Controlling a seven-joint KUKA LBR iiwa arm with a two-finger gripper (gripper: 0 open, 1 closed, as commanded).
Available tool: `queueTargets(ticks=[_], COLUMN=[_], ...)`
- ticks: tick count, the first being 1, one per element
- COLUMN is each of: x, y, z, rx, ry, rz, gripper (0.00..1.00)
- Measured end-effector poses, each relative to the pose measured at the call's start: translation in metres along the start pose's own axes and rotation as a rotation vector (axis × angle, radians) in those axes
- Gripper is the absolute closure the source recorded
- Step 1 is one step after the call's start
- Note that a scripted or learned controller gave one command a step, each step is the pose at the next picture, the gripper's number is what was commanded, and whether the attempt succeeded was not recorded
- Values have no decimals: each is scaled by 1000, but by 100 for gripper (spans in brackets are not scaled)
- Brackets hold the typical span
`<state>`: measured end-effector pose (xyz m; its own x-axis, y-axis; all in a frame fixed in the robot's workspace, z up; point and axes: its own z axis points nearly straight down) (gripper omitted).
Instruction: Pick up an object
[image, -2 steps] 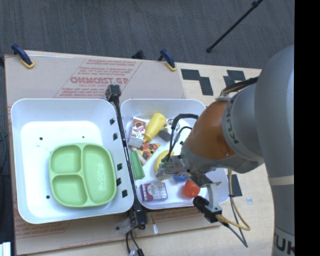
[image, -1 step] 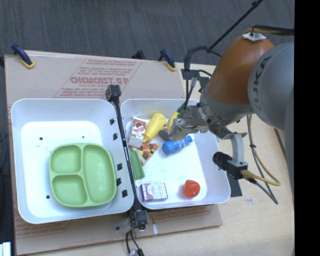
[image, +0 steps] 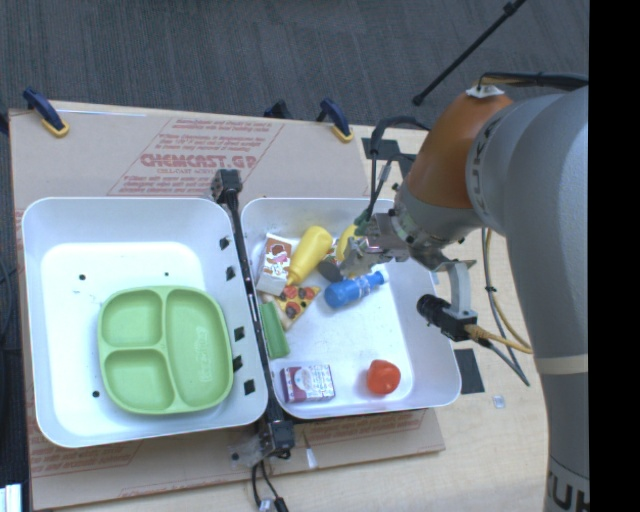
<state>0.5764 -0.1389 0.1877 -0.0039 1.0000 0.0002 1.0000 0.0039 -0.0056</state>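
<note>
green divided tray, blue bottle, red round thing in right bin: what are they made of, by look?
Green tray: looks like moulded plastic, matte, one even colour with soft rounded dividers. Blue bottle: probably plastic, slightly glossy, smooth sides with a faint highlight. Red round object: likely a plastic or rubber toy, smooth with a small shine; too small to tell which.

The fingers of the tool (image: 358, 250) are too small and too mixed with the yellow objects under them to tell if they are apart or closed, and a yellow thing (image: 347, 240) just beside them is partly covered by the tool. The grey arm (image: 540, 200) is cut off by the right and bottom edges. The print on the small box (image: 277, 262) and on the red and white packet (image: 307, 383) is too small to read.
</note>
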Motion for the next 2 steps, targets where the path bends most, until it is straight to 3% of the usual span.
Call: queueTargets(ticks=[1,2], x=[7,7], y=[1,1], z=[92,82], rx=[-1,-1], ry=[1,1], rz=[-2,-6], gripper=[100,100])
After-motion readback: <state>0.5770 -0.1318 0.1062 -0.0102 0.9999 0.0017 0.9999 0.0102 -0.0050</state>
